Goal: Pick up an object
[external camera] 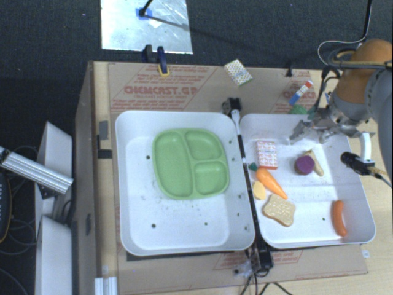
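The right bin point(359, 192) holds several toy foods: a pink-and-white checkered box point(266, 153), a purple plum point(304, 165) against a beige piece point(319, 165), an orange carrot point(271, 182), a small yellow piece point(260, 191), a slice of toast point(279, 210) and an orange sausage point(338, 217). My gripper point(311, 133) hangs over the bin's far edge, above and just beyond the plum. Its metal fingers are spread open with nothing between them.
The left bin point(138, 226) carries a green divided plate point(190, 163). A black part point(355, 161) sticks out over the right bin's right rim. On the cardboard behind lie a blue-yellow clamp point(161, 59), a small packet point(238, 72) and a red-blue item point(299, 93).
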You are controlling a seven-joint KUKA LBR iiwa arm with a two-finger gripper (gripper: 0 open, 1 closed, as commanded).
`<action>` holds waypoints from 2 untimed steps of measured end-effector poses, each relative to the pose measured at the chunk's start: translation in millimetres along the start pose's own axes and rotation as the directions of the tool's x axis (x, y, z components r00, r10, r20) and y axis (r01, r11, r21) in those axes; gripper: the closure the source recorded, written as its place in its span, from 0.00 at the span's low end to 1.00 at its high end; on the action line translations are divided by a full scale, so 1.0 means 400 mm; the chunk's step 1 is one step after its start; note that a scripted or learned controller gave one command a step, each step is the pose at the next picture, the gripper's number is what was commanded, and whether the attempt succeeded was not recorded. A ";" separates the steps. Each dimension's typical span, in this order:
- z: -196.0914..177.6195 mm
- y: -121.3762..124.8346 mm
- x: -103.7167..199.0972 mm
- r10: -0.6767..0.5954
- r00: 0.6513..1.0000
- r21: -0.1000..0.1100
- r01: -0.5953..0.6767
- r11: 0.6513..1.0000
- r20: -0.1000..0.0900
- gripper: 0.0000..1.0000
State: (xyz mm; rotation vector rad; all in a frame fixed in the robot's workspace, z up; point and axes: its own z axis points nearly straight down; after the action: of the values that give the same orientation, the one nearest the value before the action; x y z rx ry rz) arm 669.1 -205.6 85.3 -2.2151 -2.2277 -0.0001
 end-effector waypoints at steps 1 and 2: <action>0.000 0.000 0.000 0.000 1.000 0.000 0.000 1.000 0.000 0.00; 0.000 0.000 0.000 0.000 1.000 0.000 0.000 1.000 0.000 0.00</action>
State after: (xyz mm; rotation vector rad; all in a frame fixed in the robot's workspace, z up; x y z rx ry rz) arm 669.2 -205.6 85.3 -2.2153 -2.2276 -0.0001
